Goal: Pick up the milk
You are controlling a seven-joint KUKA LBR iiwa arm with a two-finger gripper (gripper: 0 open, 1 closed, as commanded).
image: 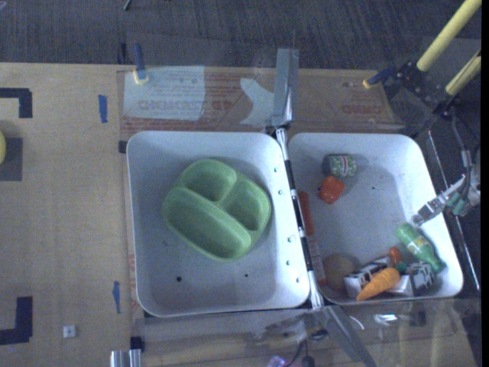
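The milk carton, white with dark patches, is seen lying on its side against the near wall of the right bin, with a toy carrot resting across it. A brownish round item touches it on the left, a second patterned carton lies just beside it, and a green bottle sits close above. The pincer is placed at the bin's right wall, well apart from the milk; whether it is apart or together cannot be told. A grasp could be spoiled by the overlapping carrot, or the neighbouring carton could be taken by mistake. Little room is left by the near rim; open floor is found toward the bin's middle.
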